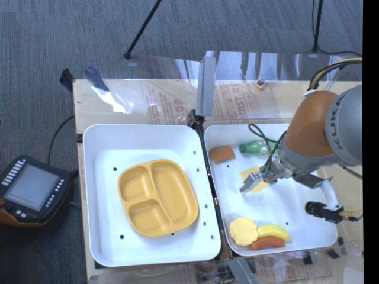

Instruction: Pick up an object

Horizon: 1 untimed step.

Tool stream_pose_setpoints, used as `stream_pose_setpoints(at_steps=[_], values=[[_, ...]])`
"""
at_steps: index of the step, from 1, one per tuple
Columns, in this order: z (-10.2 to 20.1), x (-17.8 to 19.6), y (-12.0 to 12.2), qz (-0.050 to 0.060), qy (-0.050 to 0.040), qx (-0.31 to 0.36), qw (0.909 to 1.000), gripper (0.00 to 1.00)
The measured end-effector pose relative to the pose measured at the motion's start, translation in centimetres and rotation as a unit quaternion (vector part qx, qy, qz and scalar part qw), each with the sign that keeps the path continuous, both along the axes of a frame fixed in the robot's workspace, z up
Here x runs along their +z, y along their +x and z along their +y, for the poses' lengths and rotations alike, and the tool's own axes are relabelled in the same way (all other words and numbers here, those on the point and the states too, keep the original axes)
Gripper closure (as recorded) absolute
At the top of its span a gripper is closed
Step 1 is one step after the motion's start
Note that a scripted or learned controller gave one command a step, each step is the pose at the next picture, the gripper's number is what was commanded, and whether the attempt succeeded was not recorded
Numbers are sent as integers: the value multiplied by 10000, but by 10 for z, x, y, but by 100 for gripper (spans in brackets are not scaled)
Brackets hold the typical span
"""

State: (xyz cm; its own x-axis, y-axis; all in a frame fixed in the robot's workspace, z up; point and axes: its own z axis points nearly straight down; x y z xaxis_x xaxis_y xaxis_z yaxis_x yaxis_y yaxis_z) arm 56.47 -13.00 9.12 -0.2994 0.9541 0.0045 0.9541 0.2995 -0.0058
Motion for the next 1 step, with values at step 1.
stream_pose_setpoints(at_steps=[1], values=[[29, -7, 33, -4, -1, -202, 9998, 0]])
